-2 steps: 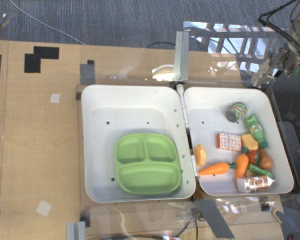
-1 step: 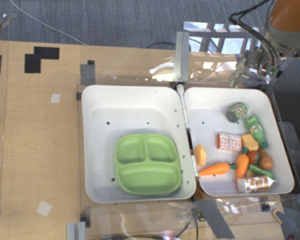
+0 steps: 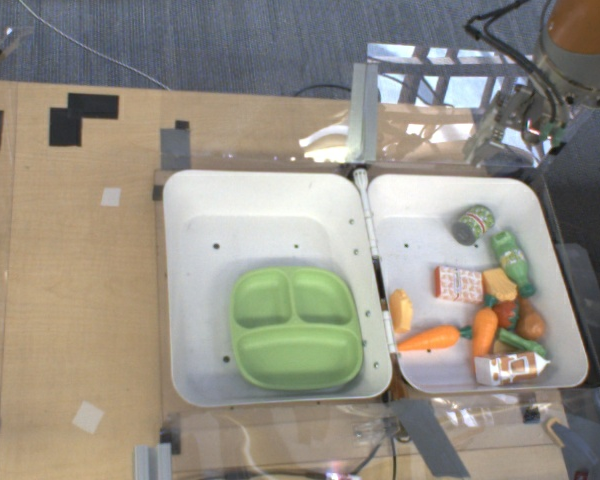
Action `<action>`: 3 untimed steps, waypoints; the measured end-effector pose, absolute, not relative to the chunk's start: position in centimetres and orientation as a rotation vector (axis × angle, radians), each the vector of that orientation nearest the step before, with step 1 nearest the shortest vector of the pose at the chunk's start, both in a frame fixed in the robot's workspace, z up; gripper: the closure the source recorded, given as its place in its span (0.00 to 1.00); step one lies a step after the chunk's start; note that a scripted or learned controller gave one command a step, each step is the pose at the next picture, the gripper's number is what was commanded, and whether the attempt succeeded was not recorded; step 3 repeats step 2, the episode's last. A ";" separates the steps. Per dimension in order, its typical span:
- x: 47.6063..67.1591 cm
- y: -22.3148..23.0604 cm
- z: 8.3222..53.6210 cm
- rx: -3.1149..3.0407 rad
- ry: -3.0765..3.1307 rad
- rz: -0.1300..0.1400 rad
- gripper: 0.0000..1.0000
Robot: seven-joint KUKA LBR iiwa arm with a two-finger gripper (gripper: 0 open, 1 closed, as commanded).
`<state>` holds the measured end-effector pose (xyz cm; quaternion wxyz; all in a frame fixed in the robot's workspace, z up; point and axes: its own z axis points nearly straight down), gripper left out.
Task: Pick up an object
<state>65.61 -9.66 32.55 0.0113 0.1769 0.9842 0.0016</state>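
Camera view, fingers (image 3: 528, 120) state unclear above right bin (image 3: 555, 230), carton (image 3: 459, 284) print unreadable

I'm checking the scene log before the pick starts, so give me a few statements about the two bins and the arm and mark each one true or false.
1. The green three-compartment plastic plate lies in the left white bin. True.
2. The long orange toy carrot rests on that plate. False: it lies in the right white bin, near its front left corner.
3. The small green-labelled can sits toward the right bin's back. True.
4. The end effector is down among the toy foods. False: it is beyond the right bin's back edge, touching none of them.
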 end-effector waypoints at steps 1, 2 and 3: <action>65.3 -11.2 30.4 0.378 3.108 0.000 1.00; 65.5 -11.1 31.9 0.372 3.096 0.001 1.00; 65.5 -11.1 31.9 0.372 3.096 0.001 1.00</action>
